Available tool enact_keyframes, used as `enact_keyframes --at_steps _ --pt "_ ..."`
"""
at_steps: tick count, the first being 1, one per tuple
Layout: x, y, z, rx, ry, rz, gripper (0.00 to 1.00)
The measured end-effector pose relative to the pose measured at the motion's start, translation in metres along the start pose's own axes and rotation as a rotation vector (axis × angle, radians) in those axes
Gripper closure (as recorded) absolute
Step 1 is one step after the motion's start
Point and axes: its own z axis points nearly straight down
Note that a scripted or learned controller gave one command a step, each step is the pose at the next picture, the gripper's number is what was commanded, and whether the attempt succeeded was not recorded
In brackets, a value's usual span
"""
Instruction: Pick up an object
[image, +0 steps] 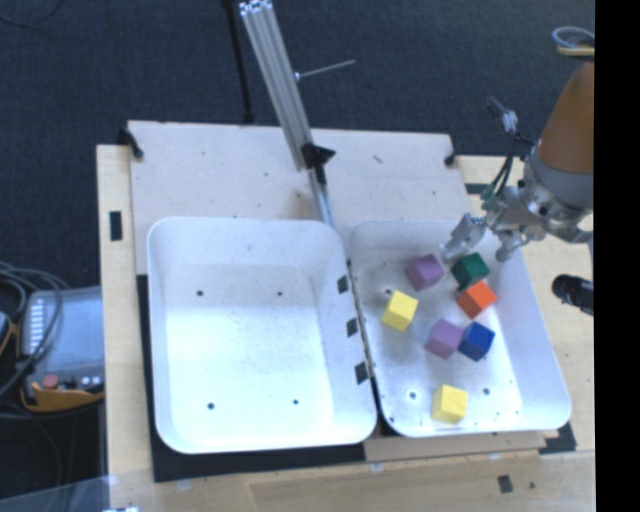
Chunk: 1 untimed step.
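Left bin (180, 300) bare. In the right bin (530, 360) we judge the blocks light, rigid, graspable across flat faces: yellow cube (399, 310) stands apart, easiest; purple cube (424, 271), green cube (469, 269), orange cube (477, 297) crowd together. Gripper (484, 240) hangs spread above them, holding nothing.

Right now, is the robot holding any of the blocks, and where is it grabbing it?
Nothing is held. The gripper hangs above the right bin, near the green block, with no block between its fingers.

Pale bench (230, 170) bearing two white bins (250, 330).
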Motion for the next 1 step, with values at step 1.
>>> enact_keyframes --at_steps 1 --pt "-0.0001 0.0000 0.0000 0.000 0.000 0.001 0.00"
